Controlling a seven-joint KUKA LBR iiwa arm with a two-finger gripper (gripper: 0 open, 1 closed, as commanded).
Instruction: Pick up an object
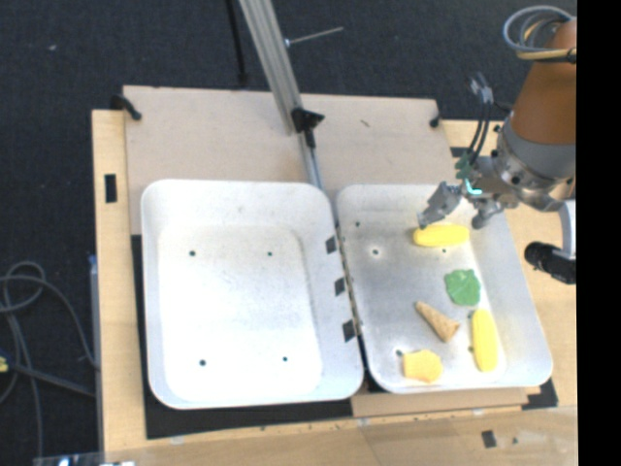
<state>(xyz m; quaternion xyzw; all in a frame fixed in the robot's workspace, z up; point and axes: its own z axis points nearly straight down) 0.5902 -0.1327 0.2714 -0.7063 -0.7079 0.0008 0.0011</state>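
Broadly, from the biggest thing down:

Table (112, 260): a pale wooden top on dark carpet, with a lighter board (223, 134) laid over its far part and two white bins sitting side by side on it.

Left bin (238, 289): a shallow white tray with rounded corners and a few small dark dots on its floor.

Right bin (383, 289): the same kind of tray, just beside the left one, with small black clips along the seam between them; it carries all the loose pieces.

Arm (543, 105): grey with an orange band, reaching in from the right edge and leaning over the far right corner of the right bin.

Metal rail (272, 51): a slim silver bar slanting from the top down to the gap between the bins.

Gripper (464, 205): its two grey fingers are spread apart, tips pointing down, nothing between them, poised just above the far end of the right bin.

Yellow oval piece (441, 235): lies flat on the bin floor directly below and between the spread fingertips, very close to them; whether they touch it I cannot tell.

Long yellow piece (484, 340): lies near the bin's right wall, well apart from the gripper.

Green piece (463, 286): between the oval and the long yellow piece.

Tan cone (438, 320): left of the long yellow piece.

Small yellow chunk (422, 366): by the bin's near wall.
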